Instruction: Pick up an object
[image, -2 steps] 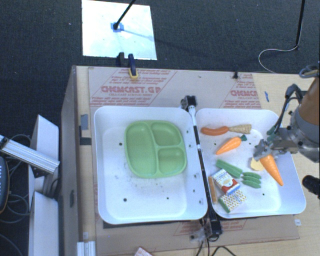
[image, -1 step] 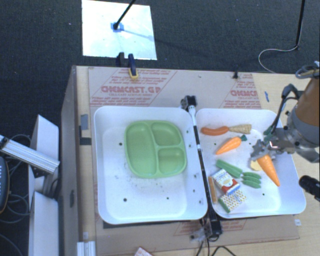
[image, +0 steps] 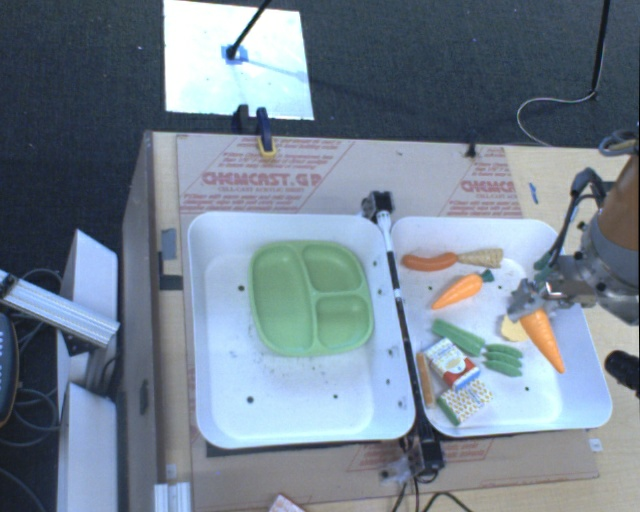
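Dark carpet surrounds a bench topped with a printed board, on which two shallow white bins sit side by side. Lying in the left bin (image: 225, 400), toward its far side, is a green divided plate (image: 308, 298). All the loose toys are in the right bin (image: 580, 405): a sausage (image: 428, 262) and a pale cone-shaped piece (image: 481, 258) near the far edge, a small carrot (image: 458, 291) just inside them, green pea pods (image: 485, 350) in the middle, and two small boxes (image: 452, 363) (image: 465, 401) toward the near edge.

Reaching in from the bin's right edge, the gripper (image: 528, 297) hangs low over a larger carrot (image: 544, 337) and a pale yellow piece (image: 513, 329) that lies touching it. Whether the fingers are spread or closed cannot be told from this angle, and nothing is visibly between them.

That carrot looks like the likely target. It tapers and is smooth, so a pinch near the thin end could squeeze it out sideways. Because the yellow piece touches the carrot, a finger could land on it and block a clean closure. Pushing down too close to the bin wall could also scrape the rim or simply shove the carrot along.
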